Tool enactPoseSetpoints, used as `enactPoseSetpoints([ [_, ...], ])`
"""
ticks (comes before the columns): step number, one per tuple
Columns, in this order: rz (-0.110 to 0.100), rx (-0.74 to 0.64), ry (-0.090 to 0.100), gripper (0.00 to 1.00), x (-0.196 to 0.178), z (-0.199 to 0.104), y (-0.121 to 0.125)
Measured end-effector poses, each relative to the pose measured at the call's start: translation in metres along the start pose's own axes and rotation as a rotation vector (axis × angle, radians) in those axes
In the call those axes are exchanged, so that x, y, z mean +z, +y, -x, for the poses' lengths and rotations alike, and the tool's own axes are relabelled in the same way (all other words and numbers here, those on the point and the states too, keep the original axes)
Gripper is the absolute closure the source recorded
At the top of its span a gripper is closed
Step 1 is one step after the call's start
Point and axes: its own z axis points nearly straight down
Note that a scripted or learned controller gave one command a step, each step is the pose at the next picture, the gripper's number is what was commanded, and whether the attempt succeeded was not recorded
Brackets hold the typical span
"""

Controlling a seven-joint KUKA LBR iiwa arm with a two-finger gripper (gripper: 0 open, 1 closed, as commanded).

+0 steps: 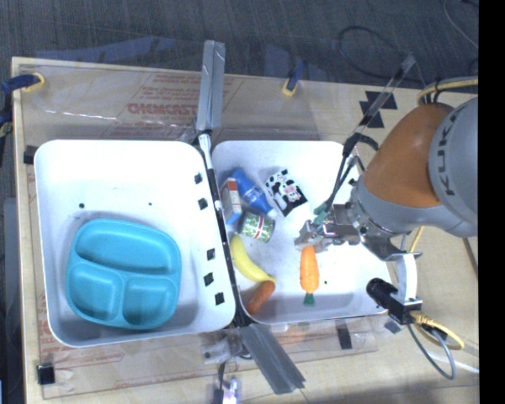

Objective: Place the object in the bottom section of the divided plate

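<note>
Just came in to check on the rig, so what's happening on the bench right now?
The arm reaches into the right bin, its claw just above the top of a toy carrot. I can't see anything held in it. A banana, a small can, a blue bottle and a black-and-white toy also lie in that bin. The blue divided plate sits in the left bin, with nothing in its sections.

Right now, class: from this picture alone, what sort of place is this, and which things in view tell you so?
Most likely a robotics lab bench, not a kitchen. A grey arm's gripper hangs over two white bins; the carrot and banana look like toys beside an unused blue divided plate; cables trail across the floor.
</note>
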Motion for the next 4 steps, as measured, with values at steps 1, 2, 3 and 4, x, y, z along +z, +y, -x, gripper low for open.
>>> enactPoseSetpoints([
  [1, 0.0, -0.211, 0.0, 1.0, 0.008, -0.075, 0.035],
  [2, 0.001, -0.398, -0.001, 1.0, 0.018, -0.135, 0.055],
  [3, -0.003, -0.489, 0.001, 1.0, 0.018, -0.206, 0.048],
  [4, -0.002, -0.489, 0.001, 0.0, 0.018, -0.206, 0.048],
])
